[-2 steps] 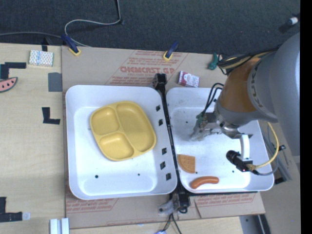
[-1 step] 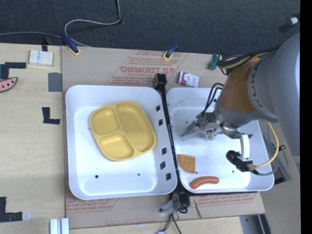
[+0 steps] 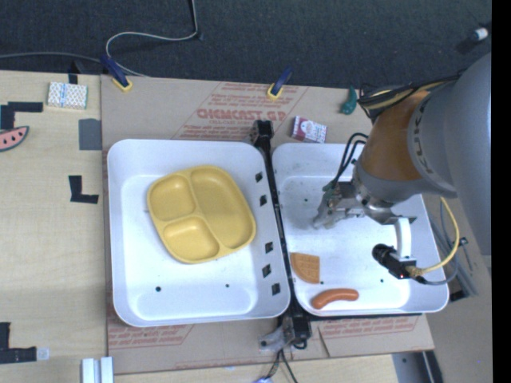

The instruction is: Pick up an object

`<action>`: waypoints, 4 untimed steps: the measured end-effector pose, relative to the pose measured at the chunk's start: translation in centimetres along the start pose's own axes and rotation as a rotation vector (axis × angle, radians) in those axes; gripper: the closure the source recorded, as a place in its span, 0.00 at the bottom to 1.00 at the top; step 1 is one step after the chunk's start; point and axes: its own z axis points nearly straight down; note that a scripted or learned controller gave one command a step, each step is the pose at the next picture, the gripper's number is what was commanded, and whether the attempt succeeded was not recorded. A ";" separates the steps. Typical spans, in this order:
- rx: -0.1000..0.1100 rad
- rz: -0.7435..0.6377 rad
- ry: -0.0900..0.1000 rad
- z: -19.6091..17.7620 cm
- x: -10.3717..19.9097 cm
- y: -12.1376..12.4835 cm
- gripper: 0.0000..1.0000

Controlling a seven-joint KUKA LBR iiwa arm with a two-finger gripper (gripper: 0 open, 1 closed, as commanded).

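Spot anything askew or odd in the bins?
The yellow divided plate sits rotated, out of square with the left bin. In the right bin, toast and sausage lie flat, intact.

Likely robotics lab: cardboard-covered bench (image 3: 239, 110), two white bins (image 3: 128, 214), clamps (image 3: 279, 86), trailing cable (image 3: 160, 34), tape marks (image 3: 80, 188).

the arm (image 3: 447, 134) is cut off at the right edge and hides part of the right bin (image 3: 351, 306).
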 end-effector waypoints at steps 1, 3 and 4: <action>0.000 0.000 0.000 0.0 0.0 0.0 0.00; 0.000 0.001 0.000 1.9 -0.1 3.7 1.00; 0.001 0.000 0.001 1.0 0.0 3.7 1.00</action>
